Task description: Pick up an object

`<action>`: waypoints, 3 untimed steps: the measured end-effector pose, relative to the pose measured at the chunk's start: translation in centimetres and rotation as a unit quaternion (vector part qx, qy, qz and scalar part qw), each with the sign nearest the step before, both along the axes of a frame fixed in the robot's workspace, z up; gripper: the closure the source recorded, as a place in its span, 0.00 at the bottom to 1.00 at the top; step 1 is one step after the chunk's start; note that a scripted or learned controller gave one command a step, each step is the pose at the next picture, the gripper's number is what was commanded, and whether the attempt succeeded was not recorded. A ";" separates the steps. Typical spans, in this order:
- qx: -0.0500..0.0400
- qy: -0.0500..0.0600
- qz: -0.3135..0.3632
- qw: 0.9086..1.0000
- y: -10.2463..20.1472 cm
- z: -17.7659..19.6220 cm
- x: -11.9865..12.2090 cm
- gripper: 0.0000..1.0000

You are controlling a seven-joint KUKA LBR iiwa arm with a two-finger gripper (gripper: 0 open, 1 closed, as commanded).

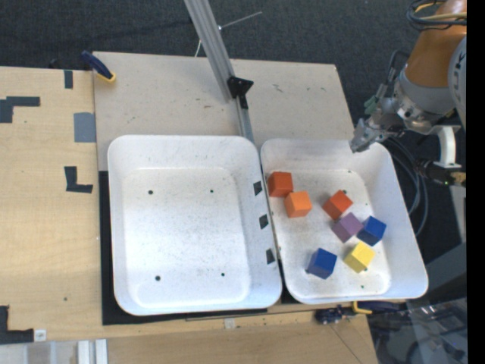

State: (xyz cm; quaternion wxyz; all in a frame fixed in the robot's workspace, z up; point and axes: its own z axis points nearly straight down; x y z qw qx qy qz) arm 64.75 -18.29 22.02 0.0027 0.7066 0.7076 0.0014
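- Nearest to me, I am seeing the bench [45,226] edge and the front rims of the two white bins, which are sitting side by side with their inner rims touching.
- The left bin [121,173] is showing me a bare white floor with a few small dark dots.
- The right bin [402,226] is holding seven cubes, all lying on its floor.
- At the front of it, a blue cube [322,263] and a yellow cube [360,256] are lying near each other.
- Just behind the yellow one, a second blue cube [372,230] is touching a purple cube [348,225].
- A red cube [338,203] is sitting just behind the purple one, tilted a little.
- More to the left, an orange cube [298,203] is lying just in front of a red-orange cube [281,183], near the inner rim.
- Farther back, the gripper [362,141] is hanging over the far right corner of the right bin, well apart from every cube.
- I am not seeing any cube at its tip, and I cannot tell how its tip is set.
- Behind the bins, a grey metal post [216,44] is running at a slant across the tan board [303,97].
- At the far left corner, a small blue and yellow clamp [98,66] is lying on the board edge.
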 end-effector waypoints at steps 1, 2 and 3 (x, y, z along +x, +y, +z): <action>0.000 0.001 0.000 1.000 0.1 3.9 0.1 1.00; 0.001 0.003 0.002 1.000 4.8 4.4 -1.2 1.00; 0.002 0.004 0.002 1.000 10.6 4.0 -3.8 1.00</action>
